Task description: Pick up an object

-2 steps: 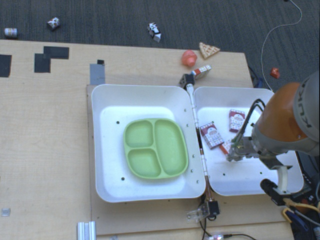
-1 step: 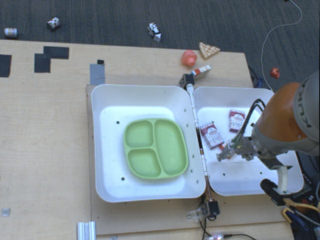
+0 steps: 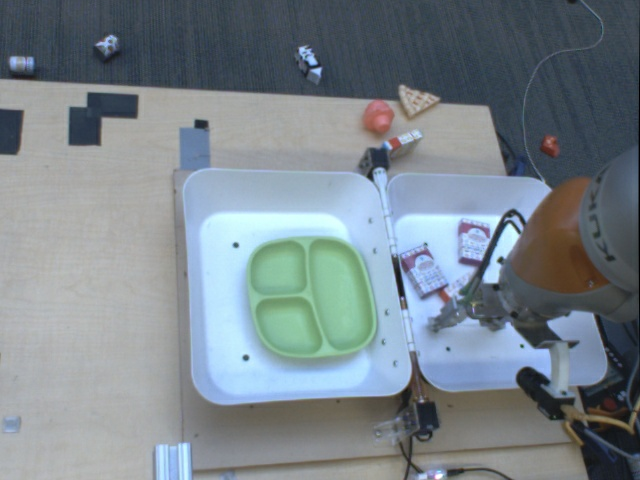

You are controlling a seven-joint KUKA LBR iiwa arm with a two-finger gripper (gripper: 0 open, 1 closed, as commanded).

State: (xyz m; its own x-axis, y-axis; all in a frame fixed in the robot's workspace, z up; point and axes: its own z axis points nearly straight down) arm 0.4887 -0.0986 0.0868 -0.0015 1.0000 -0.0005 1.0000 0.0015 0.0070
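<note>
Pick not yet made: metal two-finger gripper (image 3: 447, 317) low in right white bin (image 3: 440, 368), finger state indiscernible, beside small red-and-white packet (image 3: 424, 270)

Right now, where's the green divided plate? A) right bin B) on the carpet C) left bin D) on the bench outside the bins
C. The green divided plate lies flat inside the left bin, while the right bin holds two small red-and-white packets and the tool reaching in.
</note>
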